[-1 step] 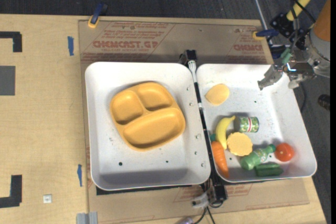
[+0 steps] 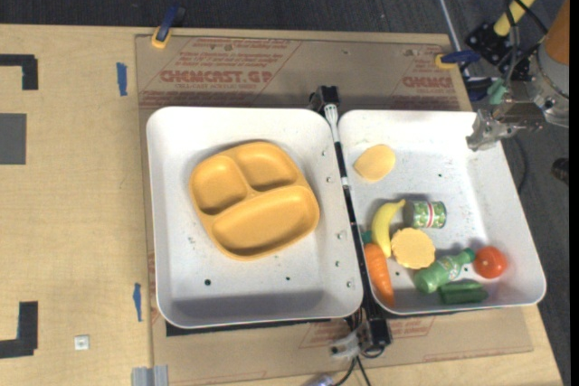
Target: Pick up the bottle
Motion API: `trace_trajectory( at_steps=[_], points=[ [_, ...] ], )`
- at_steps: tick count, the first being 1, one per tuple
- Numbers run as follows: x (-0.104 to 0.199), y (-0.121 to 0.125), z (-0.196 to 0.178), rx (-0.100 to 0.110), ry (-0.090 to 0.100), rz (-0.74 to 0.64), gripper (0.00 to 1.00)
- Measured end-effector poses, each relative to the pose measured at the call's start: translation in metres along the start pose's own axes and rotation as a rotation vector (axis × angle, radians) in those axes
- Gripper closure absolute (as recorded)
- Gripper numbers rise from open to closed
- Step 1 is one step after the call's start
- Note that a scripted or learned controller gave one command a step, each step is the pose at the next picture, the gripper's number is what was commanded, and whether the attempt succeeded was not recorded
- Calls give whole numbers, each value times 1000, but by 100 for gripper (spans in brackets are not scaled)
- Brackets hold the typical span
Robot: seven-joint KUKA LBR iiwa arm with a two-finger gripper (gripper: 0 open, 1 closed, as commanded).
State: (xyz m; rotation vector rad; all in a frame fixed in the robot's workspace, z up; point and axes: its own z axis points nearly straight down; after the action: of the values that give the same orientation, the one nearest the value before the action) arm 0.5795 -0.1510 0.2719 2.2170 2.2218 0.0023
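Bottle not yet reached

The gripper [image 2: 484,133] is seen at the right bin's [image 2: 457,145] upper right edge, grip state untellable; the green bottle [image 2: 442,271] lies lower right.

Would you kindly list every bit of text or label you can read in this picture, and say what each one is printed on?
"CHEMCAST GP": red print on the brown sheet behind the left bin.
A like red print on the same sheet behind the right bin, cut off and not fully readable.
Smaller red lines above both prints: too blurred to read.
Label on the small can in the right bin: too small to read.
The green bottle shows no readable text.
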Motion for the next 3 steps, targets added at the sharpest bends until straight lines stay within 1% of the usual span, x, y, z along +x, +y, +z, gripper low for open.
trace_trajectory(
  at_steps=[1,2,3],
  points=[
    [-68,44,62,2,-1,-134,100],
    [-66,87,127,-1,-1,-467,100],
    [-73,88,88,-2,-2,-595,100]
  ],
)
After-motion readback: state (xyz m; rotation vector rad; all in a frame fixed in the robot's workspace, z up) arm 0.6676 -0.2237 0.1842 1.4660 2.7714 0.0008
